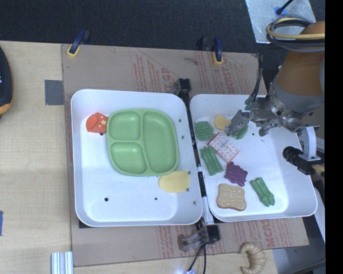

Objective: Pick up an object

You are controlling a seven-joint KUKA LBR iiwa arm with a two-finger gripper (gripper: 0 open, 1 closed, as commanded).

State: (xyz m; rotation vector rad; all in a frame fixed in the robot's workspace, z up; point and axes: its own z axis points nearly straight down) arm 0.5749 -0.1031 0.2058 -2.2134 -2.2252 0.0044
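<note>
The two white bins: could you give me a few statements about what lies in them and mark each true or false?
1. The green divided plate lies in the left bin. True.
2. The purple piece lies in the left bin. False: it lies in the right bin.
3. A yellow piece lies beside the plate. True.
4. The toast slice sits on the plate. False: it lies in the right bin.
5. The hand is over the right bin. True.

The left bin (86, 204) had open floor along its front edge, the green tray (143, 141) filling its middle. The right bin (300, 201) was crowded centrally; its far right corner lay free.
</note>
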